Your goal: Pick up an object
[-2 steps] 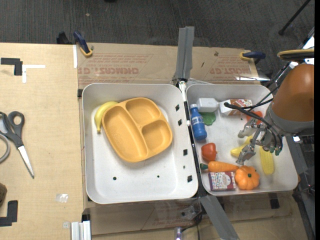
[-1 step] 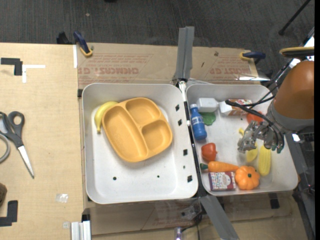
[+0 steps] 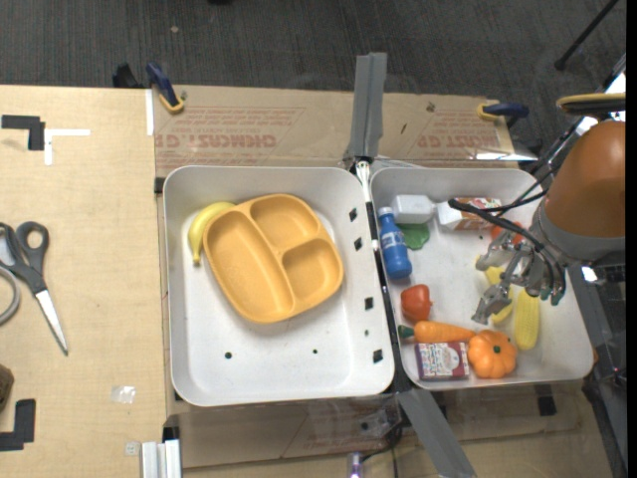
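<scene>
Mirrored print on the cardboard (image 3: 261, 139) behind the bins can't be read. In the right bin (image 3: 567, 366), the gripper (image 3: 495, 289) hangs above the corn (image 3: 526, 320), fingers apart, holding nothing.

Two bins side by side on bench.
In left bin (image 3: 199, 366): divided plate (image 3: 274, 257), banana (image 3: 204, 225) at its left edge. In right bin (image 3: 557, 366): bottle (image 3: 394, 247) along left wall, pepper (image 3: 416, 300) below it, then carrot (image 3: 443, 333), carton (image 3: 442, 361), pumpkin (image 3: 493, 355) near front; corn (image 3: 526, 319) at right, beside gripper (image 3: 496, 289).
</scene>
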`<state>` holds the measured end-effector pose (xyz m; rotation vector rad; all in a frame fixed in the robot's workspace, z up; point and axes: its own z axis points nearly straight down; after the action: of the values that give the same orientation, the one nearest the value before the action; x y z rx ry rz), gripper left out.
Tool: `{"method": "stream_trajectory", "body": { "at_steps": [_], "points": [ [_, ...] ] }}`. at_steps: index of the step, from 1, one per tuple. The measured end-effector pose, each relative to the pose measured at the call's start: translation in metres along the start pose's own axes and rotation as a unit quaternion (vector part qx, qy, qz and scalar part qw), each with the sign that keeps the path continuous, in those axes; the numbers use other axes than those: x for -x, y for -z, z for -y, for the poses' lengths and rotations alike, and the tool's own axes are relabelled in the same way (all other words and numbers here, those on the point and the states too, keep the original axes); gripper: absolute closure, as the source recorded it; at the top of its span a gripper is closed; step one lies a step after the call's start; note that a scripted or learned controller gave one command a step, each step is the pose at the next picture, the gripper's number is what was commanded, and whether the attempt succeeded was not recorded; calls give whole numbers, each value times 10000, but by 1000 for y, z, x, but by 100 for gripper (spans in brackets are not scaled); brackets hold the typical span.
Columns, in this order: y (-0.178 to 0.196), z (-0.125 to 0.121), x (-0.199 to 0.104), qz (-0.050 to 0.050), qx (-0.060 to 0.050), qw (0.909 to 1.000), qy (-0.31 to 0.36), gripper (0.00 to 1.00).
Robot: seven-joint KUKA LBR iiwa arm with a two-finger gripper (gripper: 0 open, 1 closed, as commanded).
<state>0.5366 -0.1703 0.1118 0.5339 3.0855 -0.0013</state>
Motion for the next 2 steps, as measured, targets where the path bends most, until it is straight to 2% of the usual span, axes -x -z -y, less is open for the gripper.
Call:
{"method": "stream_trajectory", "body": {
  "at_steps": [1,2],
  "points": [
    [-20,5,13,-36,-3,10000,-75,0],
    [-9,4,14,-8,-5,10000,-62,100]
  ]
}}
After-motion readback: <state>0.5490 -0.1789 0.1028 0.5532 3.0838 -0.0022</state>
